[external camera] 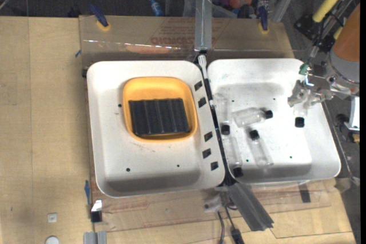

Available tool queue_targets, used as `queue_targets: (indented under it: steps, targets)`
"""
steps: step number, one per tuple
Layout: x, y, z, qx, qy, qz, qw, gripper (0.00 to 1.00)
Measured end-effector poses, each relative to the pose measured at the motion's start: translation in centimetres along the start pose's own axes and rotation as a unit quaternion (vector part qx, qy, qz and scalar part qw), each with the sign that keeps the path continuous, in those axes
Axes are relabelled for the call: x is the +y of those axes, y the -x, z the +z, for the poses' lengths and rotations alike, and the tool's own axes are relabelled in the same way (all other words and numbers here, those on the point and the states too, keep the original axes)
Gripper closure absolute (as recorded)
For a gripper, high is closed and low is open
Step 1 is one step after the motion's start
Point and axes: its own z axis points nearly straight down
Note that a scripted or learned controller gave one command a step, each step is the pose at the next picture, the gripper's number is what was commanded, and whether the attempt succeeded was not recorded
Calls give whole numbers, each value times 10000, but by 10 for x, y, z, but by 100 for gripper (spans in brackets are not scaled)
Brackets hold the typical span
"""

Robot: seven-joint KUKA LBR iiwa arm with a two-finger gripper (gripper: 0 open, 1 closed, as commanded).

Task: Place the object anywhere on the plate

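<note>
The arm enters at the right edge, mostly cut off; its gripper (303,88) hangs over the right bin (320,163), and whether the jaws are open or closed cannot be told. Two clear bottles are hard to make out against the white: one (251,117) lies roughly left-right, cap rightward, the other (260,148) runs toward the near rim, cap at its far end. The orange plate (130,91) sits in the left bin (108,157).

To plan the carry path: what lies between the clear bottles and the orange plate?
In the camera view, the raised divider where both bins meet separates the clear bottles from the orange plate.
</note>
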Motion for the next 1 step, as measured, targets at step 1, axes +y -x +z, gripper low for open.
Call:
queue_targets:
  steps: [1]
  targets:
    - [74,-33,15,-1,23,-1422,9898,100]
